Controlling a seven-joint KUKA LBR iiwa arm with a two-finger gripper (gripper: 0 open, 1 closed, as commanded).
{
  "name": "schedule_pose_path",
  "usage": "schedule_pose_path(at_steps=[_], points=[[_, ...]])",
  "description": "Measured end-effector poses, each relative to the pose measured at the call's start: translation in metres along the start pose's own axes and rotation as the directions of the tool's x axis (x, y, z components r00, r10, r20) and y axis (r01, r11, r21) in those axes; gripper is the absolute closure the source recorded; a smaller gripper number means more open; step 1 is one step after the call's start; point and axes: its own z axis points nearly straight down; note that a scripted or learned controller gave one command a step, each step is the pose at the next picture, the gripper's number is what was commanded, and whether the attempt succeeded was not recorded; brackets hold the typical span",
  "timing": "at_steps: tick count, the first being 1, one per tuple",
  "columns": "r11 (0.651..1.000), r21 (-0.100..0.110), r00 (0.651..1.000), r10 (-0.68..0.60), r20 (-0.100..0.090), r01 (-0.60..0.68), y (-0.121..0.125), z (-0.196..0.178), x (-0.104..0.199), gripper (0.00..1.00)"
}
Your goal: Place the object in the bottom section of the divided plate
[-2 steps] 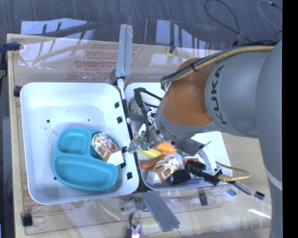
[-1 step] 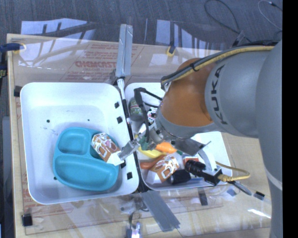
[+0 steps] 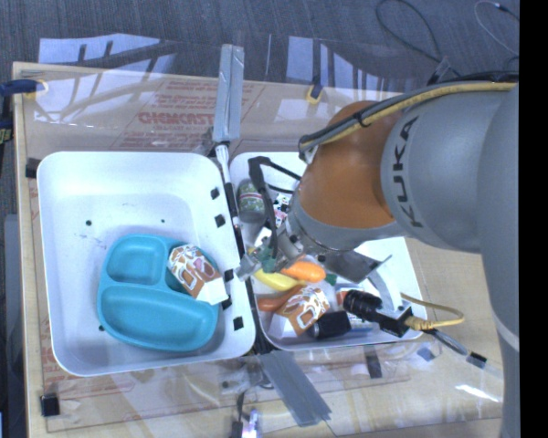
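A blue divided plate point(image 3: 119, 313) lies in the left bin point(image 3: 82, 199), toward its front. Its wide bottom section point(image 3: 160, 319) holds nothing. A small brown-and-white patterned carton point(image 3: 192, 269) rests tilted on the plate's upper right section, near the bin's right wall. My gripper point(image 3: 258, 261) hangs low over the left edge of the right bin, just right of the divider between the bins and close to that carton. The wrist and the clutter around it hide how it stands.
The right bin point(image 3: 288, 343) holds a yellow banana point(image 3: 276, 282), an orange carrot point(image 3: 304, 270), a second patterned carton point(image 3: 303, 307), a small green piece point(image 3: 269, 264) and a dark can point(image 3: 251, 199) at the back. My arm covers much of that bin.
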Motion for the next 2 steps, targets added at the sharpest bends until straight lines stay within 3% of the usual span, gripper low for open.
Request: schedule_pose_path(at_steps=[1, 2], points=[[0.997, -0.001, 0.997, 0.079, -0.001, -0.079, -0.001, -0.055, 0.001, 1.0], [0.999, 0.004, 0.999, -0.033, -0.002, 0.034, 0.022, -0.003, 0.046, 1.0]])
